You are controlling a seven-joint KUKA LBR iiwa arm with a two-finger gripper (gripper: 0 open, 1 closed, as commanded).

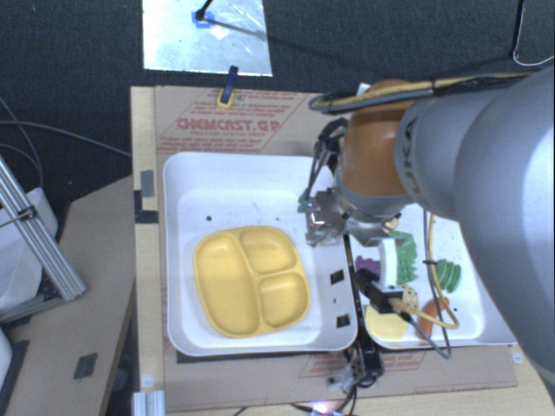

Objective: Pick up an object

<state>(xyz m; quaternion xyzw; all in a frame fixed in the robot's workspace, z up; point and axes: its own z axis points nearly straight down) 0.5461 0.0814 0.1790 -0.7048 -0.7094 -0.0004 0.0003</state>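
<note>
Camera view, nearest first: along the counter's [104, 258] near edge, cables [355, 375] trail out from between the two white bins. The right bin [468, 323] holds the candidates for picking, crowded toward its left wall: a yellow disc [386, 323] at the near side, a brown piece [408, 302] touching it, an orange stick [436, 310], a purple item [368, 267], a white and green block [403, 256] and a green ridged piece [448, 275]. They lie loose and jumbled, probably tipped in so a program can try grasps at random.

The left bin [182, 180] carries one yellow divided tray [251, 280], flat, toward its near side.

The gripper [319, 219] hangs over the shared wall of the bins, just inside the left bin's right edge and apart from the tray. From this slant I cannot tell whether it is spread or closed, and nothing shows in its grip. The arm [468, 154] covers much of the right bin's far half, so more things may lie hidden there.

Both bins rest on printed cardboard [234, 120], likely there to protect the counter. A small blue and yellow clip [228, 87] sits at its far edge. Beyond lie dark carpet [69, 50] and a shiny metal sheet [206, 20]; a metal rail [35, 232] leans at the left.
</note>
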